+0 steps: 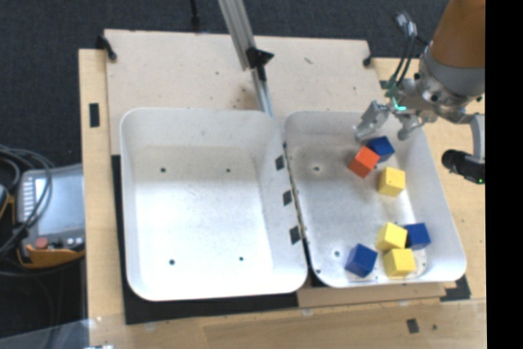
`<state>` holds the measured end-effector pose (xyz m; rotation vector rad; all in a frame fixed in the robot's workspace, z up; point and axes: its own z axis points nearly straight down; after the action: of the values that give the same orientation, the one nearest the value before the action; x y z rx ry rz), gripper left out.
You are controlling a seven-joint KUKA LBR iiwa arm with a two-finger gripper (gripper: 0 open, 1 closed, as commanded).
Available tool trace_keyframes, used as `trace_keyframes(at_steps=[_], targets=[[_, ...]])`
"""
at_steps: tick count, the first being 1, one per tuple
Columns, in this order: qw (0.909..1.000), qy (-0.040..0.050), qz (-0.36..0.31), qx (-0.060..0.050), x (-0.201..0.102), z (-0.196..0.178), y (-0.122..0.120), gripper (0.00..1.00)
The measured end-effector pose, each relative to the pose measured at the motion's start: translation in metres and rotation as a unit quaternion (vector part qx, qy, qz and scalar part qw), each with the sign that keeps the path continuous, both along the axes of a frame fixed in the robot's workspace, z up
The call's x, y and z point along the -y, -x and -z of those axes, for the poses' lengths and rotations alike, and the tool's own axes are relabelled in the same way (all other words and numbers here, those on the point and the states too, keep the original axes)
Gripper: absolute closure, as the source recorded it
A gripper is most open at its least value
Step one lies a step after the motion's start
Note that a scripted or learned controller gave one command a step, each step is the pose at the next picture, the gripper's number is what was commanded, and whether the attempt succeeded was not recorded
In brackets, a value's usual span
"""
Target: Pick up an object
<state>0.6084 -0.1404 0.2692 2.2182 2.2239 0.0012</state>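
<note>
Two spread pincer (387, 120) fingers above the blue cube (380, 148), nothing between them, arm cut off at right

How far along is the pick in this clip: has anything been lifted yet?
Nothing looks lifted. Done: the end effector has reached the right white bin, at its far end. In hand: it hovers open just above the blue cube and orange cube, with nothing between its fingers. Left: descend, close on a cube and raise it. The other yellow and blue cubes rest on the bin floor.
</note>
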Motion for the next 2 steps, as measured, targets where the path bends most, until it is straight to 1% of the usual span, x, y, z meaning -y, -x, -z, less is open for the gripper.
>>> trace_keyframes(at_steps=[1,2], targets=[[1.0000,0.0010,0.002,-0.002,0.009,0.053,0.008,0.00],[1.0000,0.0010,0.002,-0.002,0.012,0.095,0.007,0.00]])
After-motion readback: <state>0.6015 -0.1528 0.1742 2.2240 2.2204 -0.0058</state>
